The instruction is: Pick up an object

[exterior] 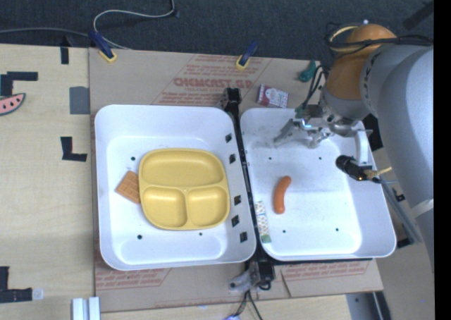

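Observation:
An orange sausage (281,194) lies in the middle of the right white bin (352,237). In the left white bin (116,241) a yellow divided plate (184,188) sits with a tan cracker (128,186) tucked against its left side. My gripper (301,137) hangs over the back of the right bin, well behind the sausage and a little to its right. Its fingers (283,134) are spread open, with bare bin floor showing between them. The grey arm with its orange band (350,75) comes in from the right.
A small red and white packet (271,95) lies on the cardboard behind the bins. Clamps (104,47) hold the cardboard's back edge. A black fitting (349,165) on the arm overhangs the right bin's right side. The divider (238,170) separates the bins.

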